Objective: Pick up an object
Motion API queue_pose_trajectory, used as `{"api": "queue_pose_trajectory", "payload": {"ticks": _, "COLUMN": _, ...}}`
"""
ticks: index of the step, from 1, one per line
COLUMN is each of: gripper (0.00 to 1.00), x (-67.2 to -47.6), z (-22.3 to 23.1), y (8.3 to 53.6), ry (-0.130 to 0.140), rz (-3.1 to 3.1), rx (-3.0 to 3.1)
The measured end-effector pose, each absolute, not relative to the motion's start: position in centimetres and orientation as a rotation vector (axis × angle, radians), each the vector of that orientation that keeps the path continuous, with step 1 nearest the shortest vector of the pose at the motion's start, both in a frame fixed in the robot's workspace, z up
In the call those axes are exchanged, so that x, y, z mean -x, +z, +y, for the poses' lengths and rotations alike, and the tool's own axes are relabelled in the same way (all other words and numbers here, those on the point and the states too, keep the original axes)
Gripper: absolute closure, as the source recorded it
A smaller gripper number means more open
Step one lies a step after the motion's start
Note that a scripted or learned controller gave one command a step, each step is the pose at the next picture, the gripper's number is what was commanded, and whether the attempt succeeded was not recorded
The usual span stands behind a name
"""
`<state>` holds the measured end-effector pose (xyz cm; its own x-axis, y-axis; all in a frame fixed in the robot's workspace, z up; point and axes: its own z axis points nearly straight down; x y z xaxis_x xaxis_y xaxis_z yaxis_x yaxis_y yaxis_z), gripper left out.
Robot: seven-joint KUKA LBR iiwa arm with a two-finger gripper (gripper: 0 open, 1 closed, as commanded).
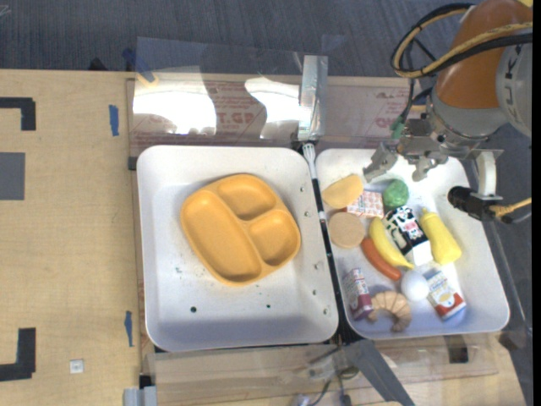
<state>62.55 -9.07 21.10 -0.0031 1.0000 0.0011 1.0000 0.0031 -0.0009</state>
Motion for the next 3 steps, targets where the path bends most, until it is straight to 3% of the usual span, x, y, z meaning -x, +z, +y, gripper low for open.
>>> {"api": "queue_pose_trajectory", "payload": {"ticks": 1, "gripper": 0.0, "x": -53.3, "z": -11.4, "y": 12.5, "ry": 0.005, "rz": -2.031, "rx": 2.392}}
{"api": "queue_pose_trajectory", "payload": {"ticks": 2, "gripper": 0.0, "x": -52.9, "z": -10.2, "y": 8.8, "ry": -0.006, "rz": -2.288, "rx": 2.158}}
{"api": "queue_pose_trajectory", "payload": {"ticks": 3, "gripper": 1.0, "x": -53.1, "z": -10.2, "y": 9.8, "ry": -0.012, "rz": -2.289, "rx": 2.162}}
